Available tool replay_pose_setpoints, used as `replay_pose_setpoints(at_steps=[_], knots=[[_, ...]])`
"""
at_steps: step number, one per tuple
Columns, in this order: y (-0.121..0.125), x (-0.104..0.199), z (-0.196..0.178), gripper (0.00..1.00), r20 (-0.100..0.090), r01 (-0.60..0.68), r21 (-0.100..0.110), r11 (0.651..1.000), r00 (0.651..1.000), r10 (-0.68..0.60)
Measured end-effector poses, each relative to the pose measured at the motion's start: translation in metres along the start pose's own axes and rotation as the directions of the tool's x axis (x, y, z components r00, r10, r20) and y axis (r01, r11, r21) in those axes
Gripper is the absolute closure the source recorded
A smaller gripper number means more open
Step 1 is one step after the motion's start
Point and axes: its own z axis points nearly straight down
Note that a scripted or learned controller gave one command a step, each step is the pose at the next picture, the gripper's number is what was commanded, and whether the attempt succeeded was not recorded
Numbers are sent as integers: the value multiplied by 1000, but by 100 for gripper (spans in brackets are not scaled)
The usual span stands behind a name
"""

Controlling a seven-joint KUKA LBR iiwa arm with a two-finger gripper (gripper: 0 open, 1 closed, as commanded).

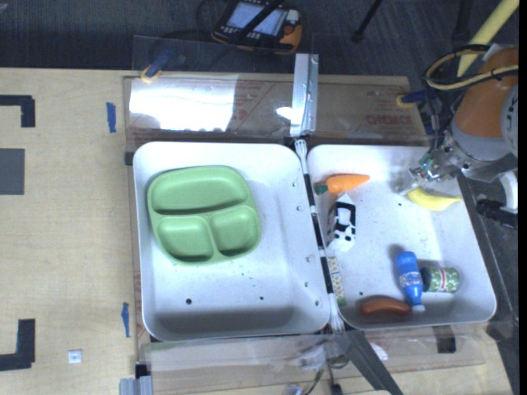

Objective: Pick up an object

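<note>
Banana (433, 197), yellow, lies just below the gripper (427, 169) at the right bin's (375, 220) upper right corner; whether the tool grips anything cannot be told. Farther left lie a carrot (346, 183) and a black-and-white toy (342, 225); a blue bottle (408, 277), a can (441, 280) with an unreadable label and a sausage (383, 306) sit toward the near edge. Beyond, a green tray (204, 212) occupies the left bin (247, 295) on the wooden bench (58, 220).

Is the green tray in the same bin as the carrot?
No, the green tray lies in the left bin, the carrot in the right bin.
</note>
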Motion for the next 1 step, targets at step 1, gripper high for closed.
replay_pose_setpoints(at_steps=[1], knots=[[-37,112,-84,100,1,-75,5,997,997,75]])
